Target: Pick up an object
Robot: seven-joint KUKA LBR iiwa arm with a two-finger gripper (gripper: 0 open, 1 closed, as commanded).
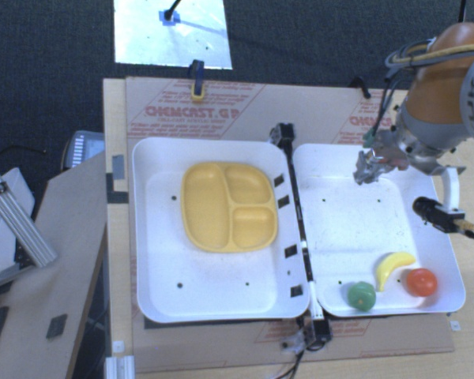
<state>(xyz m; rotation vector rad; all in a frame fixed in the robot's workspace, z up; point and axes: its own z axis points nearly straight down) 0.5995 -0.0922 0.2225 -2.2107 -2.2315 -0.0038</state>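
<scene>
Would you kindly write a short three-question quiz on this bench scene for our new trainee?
1. True or false: the yellow tray lies in the left bin.
2. Which lies between the green ball and the orange ball? A) banana B) cup C) spoon
3. Fill in: the gripper hangs over the ____ bin's far end.

Key: 1 true. 2 A, the banana. 3 right; that is the right bin.

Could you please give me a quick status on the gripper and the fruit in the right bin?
Gripper over the right bin's far side, holding nothing visible. Banana, tomato and lime clustered at the near edge, untouched. Nothing between them.
</scene>
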